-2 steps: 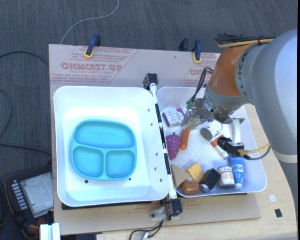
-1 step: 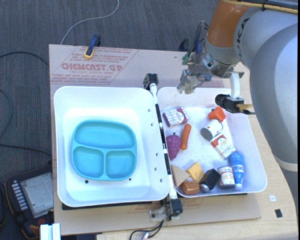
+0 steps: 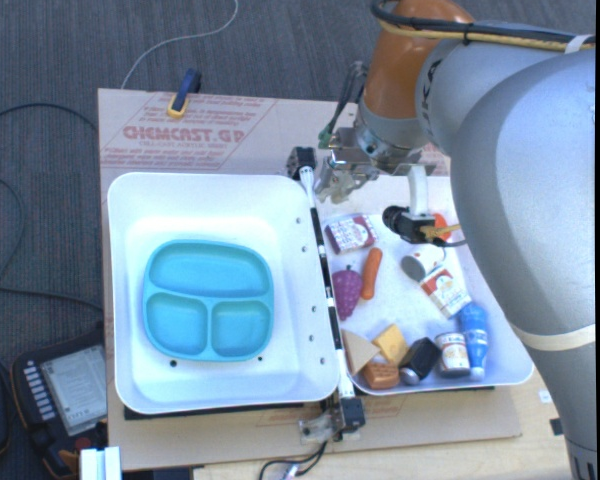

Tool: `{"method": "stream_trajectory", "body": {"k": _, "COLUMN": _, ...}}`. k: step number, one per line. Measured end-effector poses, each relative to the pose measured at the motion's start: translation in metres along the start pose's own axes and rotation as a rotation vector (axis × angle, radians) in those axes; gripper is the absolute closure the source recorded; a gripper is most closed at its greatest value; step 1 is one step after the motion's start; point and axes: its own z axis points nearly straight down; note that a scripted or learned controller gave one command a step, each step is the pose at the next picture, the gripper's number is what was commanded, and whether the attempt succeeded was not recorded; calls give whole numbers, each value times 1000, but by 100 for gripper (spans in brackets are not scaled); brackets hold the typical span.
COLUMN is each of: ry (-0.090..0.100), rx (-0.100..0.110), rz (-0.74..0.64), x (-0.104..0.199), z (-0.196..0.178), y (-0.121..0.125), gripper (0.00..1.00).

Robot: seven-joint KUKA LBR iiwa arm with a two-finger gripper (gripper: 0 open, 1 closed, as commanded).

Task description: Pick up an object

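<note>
The gripper hangs over the right bin's far left corner, whether it grasps anything I cannot tell, just above a purple-labelled packet lying near that corner.

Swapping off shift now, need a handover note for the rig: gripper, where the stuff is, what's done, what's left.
Gripper: low over the far end of the right bin, near the divider between the bins. Can't tell whether it is open or shut; nothing is seen in it.
Left bin: holds the blue divided plate.
Right bin: toy food pile, including the carrot, purple grapes, cheese wedge, small can and blue bottle. The snack packet lies closest to the gripper.
Done: no pick visible.
Left: grasp one object and lift it out.
</note>
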Motion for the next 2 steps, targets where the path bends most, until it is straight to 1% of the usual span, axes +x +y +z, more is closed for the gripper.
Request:
{"method": "stream_trajectory", "body": {"k": 1, "ry": -1, "rx": -2, "rz": 2, "x": -35, "z": -29, "y": -49, "gripper": 100}}
{"method": "stream_trajectory", "body": {"k": 2, "ry": 0, "rx": -1, "rz": 1, "x": 0, "z": 0, "y": -3, "gripper": 100}}
